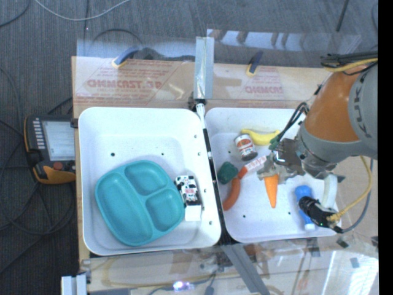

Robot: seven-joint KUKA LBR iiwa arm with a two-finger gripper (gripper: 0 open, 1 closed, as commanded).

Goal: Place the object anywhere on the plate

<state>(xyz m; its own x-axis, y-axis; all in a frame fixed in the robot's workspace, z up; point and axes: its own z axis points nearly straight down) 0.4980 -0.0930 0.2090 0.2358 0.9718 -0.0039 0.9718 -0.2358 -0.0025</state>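
Hovering over the right bin (245,226), I have my gripper (273,172) low above the orange carrot (271,191); whether it is spread or pressed together I cannot tell, and I cannot claim the carrot is held. I judge the carrot to be the object to move. To do this step well, I should settle squarely over its thick end, close firmly, lift straight up, then cross the wall between the bins.

Nearest in the left bin (123,118) lies the teal plate (135,204), with a small black-and-white toy (188,192) just at its right edge. In the right bin, a blue object (304,195) sits near, the carrot left of it, then a red-orange piece (232,192) and a dark green piece (228,172), touching. Farther back stand a small can (245,145) and a yellow banana (258,136).
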